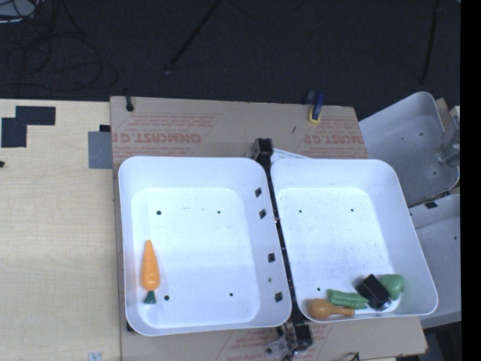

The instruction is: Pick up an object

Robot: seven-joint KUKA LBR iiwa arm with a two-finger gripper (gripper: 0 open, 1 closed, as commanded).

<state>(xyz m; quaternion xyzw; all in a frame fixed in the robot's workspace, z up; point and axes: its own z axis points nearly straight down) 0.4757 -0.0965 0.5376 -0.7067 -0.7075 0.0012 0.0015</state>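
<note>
An orange toy carrot (149, 266) with a small green top lies near the front left corner of the left bin (188, 173). In the front right corner of the right bin (338, 175) several small things lie packed together. They are an orange pear-shaped piece (328, 309), a long green piece (346, 299), a black block (373, 291) and a rounded green piece (392, 283). The black block rests against both green pieces.
Both bins stand on a cardboard sheet (225, 130) over a pale wooden bench (52, 239). A black divider strip (272, 232) runs between the bins. A grey metal plate (409, 138) sits at the right, and a blue and yellow clamp (315, 107) at the cardboard's far edge.
</note>
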